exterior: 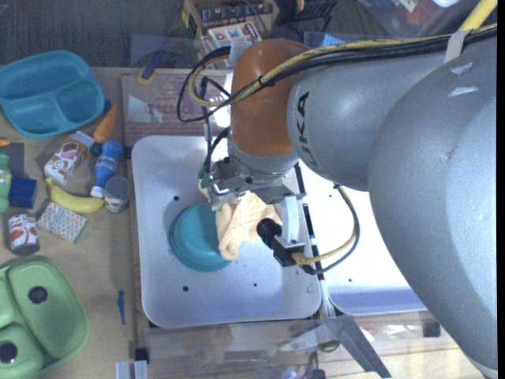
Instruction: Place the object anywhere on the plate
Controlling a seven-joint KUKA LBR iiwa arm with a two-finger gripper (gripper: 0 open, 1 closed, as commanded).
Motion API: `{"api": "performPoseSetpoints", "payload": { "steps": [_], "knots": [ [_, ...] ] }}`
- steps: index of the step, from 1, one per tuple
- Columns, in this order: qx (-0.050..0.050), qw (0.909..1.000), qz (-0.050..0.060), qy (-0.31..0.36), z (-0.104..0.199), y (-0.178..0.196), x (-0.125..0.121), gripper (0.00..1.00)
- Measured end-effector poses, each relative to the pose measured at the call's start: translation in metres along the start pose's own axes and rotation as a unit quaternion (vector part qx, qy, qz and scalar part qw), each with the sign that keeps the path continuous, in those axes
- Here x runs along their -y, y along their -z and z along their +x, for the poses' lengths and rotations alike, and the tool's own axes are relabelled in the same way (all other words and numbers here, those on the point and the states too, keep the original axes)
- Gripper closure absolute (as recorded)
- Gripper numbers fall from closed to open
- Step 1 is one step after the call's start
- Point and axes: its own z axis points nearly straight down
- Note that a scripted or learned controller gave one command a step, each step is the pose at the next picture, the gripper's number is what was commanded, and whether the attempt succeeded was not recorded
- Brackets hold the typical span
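Whether the gripper is spread or pinching I cannot tell; the wrist hides it. Left bin holds a blue plate, and just right of it a yellow cloth lies with its left edge over the plate's right rim. Most of the cloth hangs off the plate, so it could slip into the bin, or snag and lift as the arm rises. Right bin lies under the arm.
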Motion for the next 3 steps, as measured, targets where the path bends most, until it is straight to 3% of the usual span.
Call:
{"api": "performPoseSetpoints", "payload": {
  "steps": [1,2,3],
  "knots": [
    [0.0,1.0,-0.002,-0.001,-0.002,0.01,-0.001,1.0],
    [0.0,0.9997,0.002,-0.025,0.015,-0.021,0.014,1.0],
    [0.0,0.984,-0.001,0.178,0.023,0.021,-0.012,1.0]
  ]
}}
